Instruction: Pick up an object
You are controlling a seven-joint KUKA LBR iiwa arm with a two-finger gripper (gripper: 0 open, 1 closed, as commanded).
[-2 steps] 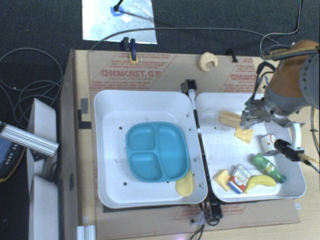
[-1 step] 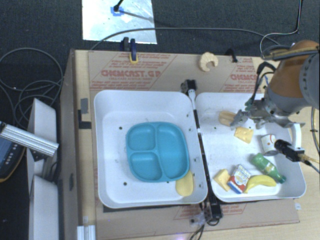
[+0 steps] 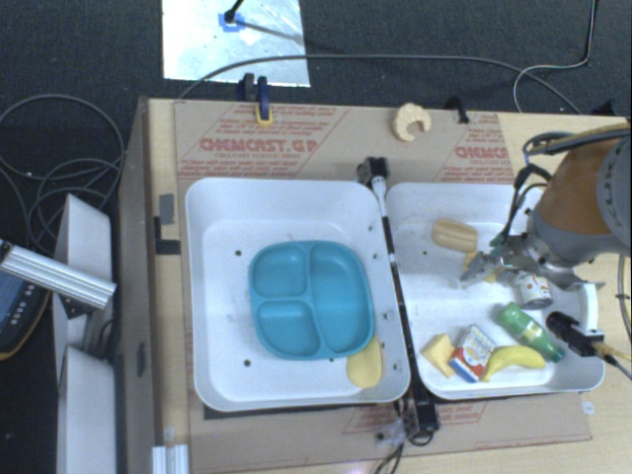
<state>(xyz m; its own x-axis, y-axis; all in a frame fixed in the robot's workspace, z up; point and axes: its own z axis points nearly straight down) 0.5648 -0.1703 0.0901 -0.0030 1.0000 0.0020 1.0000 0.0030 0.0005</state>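
Note:
My gripper (image 3: 483,266) hangs low over the right bin (image 3: 415,215), near its middle, reached in from the right on the grey arm with the orange band (image 3: 583,196). Just up and left of it lies a tan roll-shaped piece (image 3: 454,233), a small gap apart. A small white and red can (image 3: 534,287) lies right of the gripper, under the wrist. Along the bin's front are a green bottle (image 3: 527,328), a yellow banana (image 3: 514,359), a small red, white and blue box (image 3: 472,352) and a yellow wedge (image 3: 437,348). Nothing shows held in the gripper.
The left bin (image 3: 212,265) holds a blue divided plate (image 3: 310,298) with a pale yellow piece (image 3: 364,365) at its front right corner. A tan croissant-shaped toy (image 3: 412,121) lies on the bench behind the bins. A black divider bar (image 3: 388,255) runs between the bins.

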